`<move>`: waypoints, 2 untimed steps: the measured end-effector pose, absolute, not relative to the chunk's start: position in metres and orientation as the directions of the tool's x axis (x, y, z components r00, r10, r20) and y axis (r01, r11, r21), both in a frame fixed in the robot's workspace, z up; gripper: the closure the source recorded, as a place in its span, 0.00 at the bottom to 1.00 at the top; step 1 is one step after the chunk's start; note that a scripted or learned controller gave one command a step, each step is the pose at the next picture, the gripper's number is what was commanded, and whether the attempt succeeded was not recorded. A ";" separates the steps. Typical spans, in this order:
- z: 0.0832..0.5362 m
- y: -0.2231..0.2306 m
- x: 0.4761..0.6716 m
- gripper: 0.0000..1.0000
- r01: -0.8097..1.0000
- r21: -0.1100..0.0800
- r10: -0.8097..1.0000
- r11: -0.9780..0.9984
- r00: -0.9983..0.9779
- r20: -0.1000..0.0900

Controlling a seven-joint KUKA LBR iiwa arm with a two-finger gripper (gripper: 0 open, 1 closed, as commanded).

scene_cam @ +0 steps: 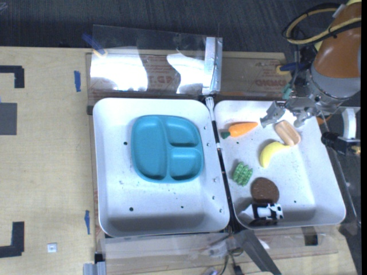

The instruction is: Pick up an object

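The left bin [109, 171] holds a blue divided tray [167, 148]. In the right bin [321, 202], a carrot [243, 129] lies at the upper left, a green toy [242, 173], a brown disc [264, 189] and a black-and-white toy [268, 212] sit lower down, and a banana [272, 152] rests mid-bin. Furthest right, the gripper [288, 114] hangs with fingers spread apart, empty — the hot dog bun [287, 133] lies just below them, its long axis slanting down-right, the nearest thing to grasp

We can't read any text: faint print on the wooden board [252, 73] behind the bins is too blurred.
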State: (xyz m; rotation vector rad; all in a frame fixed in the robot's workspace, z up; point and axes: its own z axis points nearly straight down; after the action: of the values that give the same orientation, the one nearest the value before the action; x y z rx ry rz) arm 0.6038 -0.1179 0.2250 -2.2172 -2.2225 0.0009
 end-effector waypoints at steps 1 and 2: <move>0.103 -0.102 0.665 0.00 0.998 -0.008 0.998 0.067 -0.067 0.002; 0.089 -0.140 0.620 0.00 0.952 -0.002 0.952 0.305 -0.305 0.001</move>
State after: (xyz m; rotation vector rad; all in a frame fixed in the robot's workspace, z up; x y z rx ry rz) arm 0.6197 -0.1396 0.0887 -1.8510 -2.5360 0.0012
